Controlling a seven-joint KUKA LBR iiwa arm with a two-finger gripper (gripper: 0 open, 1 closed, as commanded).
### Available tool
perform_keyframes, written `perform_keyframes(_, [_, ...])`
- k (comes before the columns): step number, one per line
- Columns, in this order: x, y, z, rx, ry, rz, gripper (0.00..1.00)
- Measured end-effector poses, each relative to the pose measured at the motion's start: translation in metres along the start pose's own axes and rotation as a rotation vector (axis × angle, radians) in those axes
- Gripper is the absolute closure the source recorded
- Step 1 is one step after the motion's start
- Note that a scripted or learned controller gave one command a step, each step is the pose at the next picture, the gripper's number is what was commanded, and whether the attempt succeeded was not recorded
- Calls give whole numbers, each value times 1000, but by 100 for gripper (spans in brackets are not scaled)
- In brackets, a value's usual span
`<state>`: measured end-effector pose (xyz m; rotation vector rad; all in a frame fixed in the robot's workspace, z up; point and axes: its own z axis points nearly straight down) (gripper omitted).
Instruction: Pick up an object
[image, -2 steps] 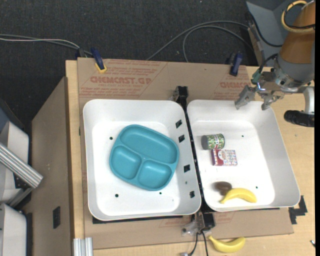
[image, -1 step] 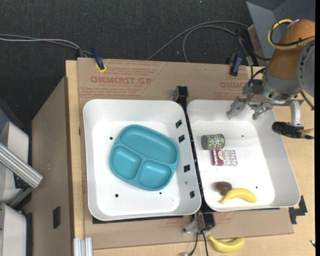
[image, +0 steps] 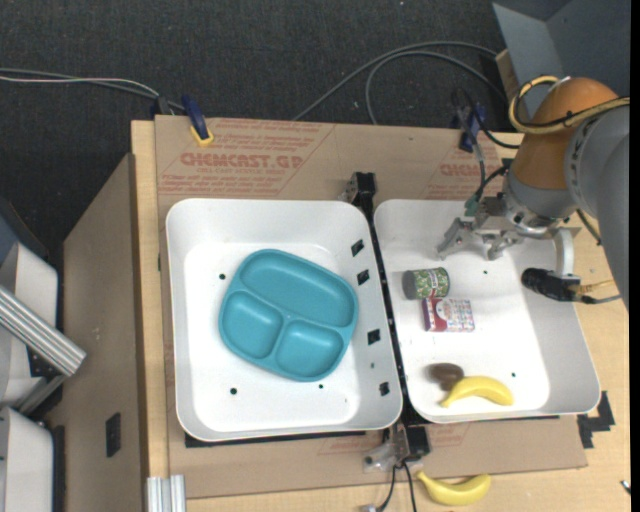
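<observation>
Cardboard under the bins reads "CHEMCAST GP" at 11 o'clock; the end effector hangs open, empty, above the right bin.

bench | left bin | right bin | stray banana

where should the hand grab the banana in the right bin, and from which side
Grip the banana across its thick middle, coming straight down from above. It lies flat on the right bin's floor, curved, close to the near wall, with a dark end at its left. The hand hangs at the bin's far end.
</observation>
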<state>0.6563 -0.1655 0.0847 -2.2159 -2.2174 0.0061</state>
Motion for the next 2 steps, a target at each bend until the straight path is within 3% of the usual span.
perform_keyframes(1, [0,3,-16,-9,-1,-1,100])
perform_keyframes(2, [-5,5,-62,-14,-4,0,100])
